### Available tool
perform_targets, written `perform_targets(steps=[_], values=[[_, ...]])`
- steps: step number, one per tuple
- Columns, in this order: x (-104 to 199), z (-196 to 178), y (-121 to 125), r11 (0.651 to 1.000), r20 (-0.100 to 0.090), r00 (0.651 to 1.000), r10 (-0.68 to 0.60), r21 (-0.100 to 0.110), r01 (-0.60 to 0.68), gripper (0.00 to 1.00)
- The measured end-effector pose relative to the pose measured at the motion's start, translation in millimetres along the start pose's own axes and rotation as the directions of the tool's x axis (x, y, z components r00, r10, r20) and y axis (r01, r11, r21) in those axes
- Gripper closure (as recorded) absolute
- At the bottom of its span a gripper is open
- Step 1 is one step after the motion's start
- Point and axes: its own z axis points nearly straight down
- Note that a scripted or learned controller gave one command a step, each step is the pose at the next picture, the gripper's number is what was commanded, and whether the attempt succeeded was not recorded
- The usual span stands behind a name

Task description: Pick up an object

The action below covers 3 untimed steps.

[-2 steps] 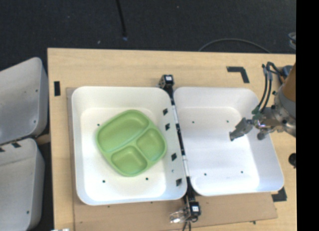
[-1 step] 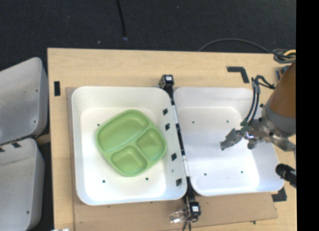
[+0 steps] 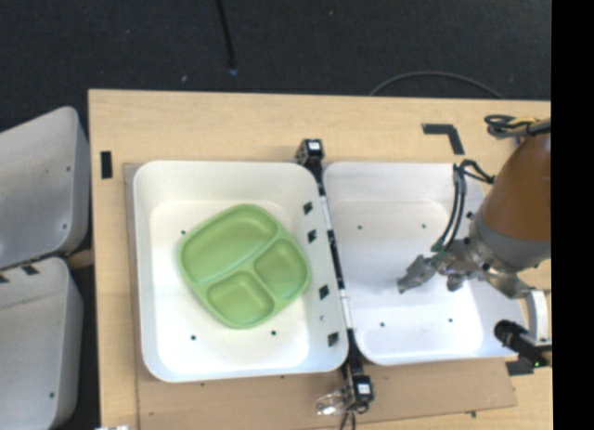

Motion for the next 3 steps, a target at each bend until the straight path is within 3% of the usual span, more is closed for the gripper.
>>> perform_targets(steps=[1, 2, 3], values=[[2.7, 61.8, 4.2, 1.000, -0.001, 1.000, 0.002, 0.002, -0.002, 0.00], [0.8, 47.6, 6.0, 1.000, 0.001, 1.000, 0.012, -0.005, -0.012, 1.00], [-3.5, 4.6, 7.1, 1.000, 0.002, 1.000, 0.008, -0.008, -0.008, 1.00]])
